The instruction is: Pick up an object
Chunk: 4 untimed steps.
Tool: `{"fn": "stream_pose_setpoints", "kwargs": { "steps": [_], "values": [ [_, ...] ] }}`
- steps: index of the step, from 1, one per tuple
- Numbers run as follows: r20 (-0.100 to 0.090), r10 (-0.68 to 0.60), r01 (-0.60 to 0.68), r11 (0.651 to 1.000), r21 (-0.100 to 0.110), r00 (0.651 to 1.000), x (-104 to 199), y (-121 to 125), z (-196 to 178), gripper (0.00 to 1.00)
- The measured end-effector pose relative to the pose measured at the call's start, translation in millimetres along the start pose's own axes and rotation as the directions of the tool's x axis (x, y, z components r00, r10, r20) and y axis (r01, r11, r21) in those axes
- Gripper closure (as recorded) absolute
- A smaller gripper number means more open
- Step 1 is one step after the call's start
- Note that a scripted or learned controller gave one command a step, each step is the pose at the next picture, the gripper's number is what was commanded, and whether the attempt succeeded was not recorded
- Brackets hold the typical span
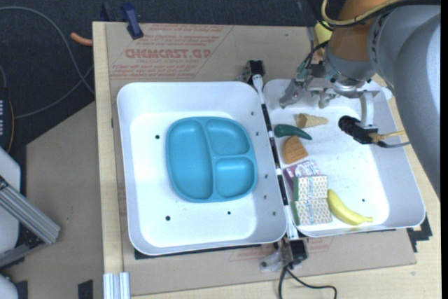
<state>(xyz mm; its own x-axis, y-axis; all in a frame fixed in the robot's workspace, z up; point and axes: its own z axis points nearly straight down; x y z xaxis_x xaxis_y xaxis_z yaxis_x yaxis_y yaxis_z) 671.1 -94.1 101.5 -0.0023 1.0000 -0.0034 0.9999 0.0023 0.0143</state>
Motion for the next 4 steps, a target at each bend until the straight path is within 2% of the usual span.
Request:
{"fn": "stream_pose_setpoints", "kwargs": {
  "steps": [1,2,3,4],
  "values": [
    [-0.003,0.004,-0.004,1.000,0.016,1.000,-35,-81,16,0.00],
    [-0.004,0.001,-0.001,1.000,0.012,1.000,-3,-28,2,0.00],
    [-0.003,0.002,-0.002,1.000,0.015,1.000,-19,-5,13,0.00],
    [-0.003,0.004,-0.004,0.999,0.032,1.000,-20,-8,3,1.00]
  ]
}}
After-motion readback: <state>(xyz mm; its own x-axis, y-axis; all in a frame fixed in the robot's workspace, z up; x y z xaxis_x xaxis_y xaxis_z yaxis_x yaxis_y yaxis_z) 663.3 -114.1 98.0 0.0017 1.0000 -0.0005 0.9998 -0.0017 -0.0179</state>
